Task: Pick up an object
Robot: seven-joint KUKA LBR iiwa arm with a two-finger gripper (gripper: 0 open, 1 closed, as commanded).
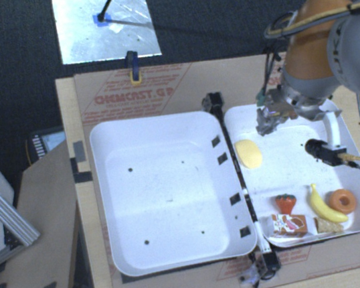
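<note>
The left bin (167, 189) and the right bin (284, 160) look like smooth white plastic with a faint sheen. Under them lies matt brown cardboard (138, 92). At the upper left of the frame a sheet (105, 23) shines like crinkled metal foil. The dark backdrop (5, 66) looks rough, like carpet. The banana (326, 205) looks glossy.

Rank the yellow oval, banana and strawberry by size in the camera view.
1. Yellow oval, the broadest.
2. Banana, about as long but much thinner.
3. Strawberry, the smallest.
</note>
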